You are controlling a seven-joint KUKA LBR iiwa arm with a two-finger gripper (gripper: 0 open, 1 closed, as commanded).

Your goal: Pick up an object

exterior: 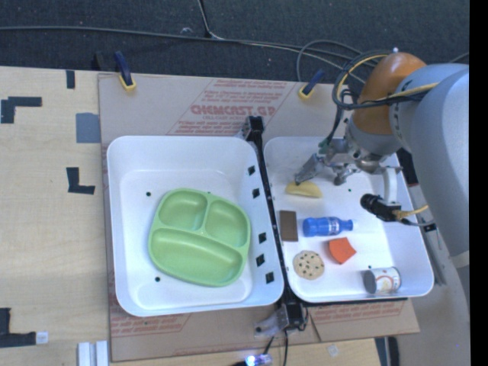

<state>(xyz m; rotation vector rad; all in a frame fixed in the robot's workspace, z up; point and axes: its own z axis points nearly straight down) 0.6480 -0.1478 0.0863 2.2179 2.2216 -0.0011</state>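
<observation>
A light green plate (200, 237) sits in a white bin (122, 204); another white bin (404, 269) holds a yellow wedge (304, 191), blue bottle (326, 226), brown block (288, 226), orange block (342, 250), tan cookie (308, 264) with dark spots, and a grey-and-white can (381, 280).

A green divided plate (200, 237) lies in the left bin (122, 204); 2 clamps (124, 73) grip the cardboard (229, 105).
</observation>
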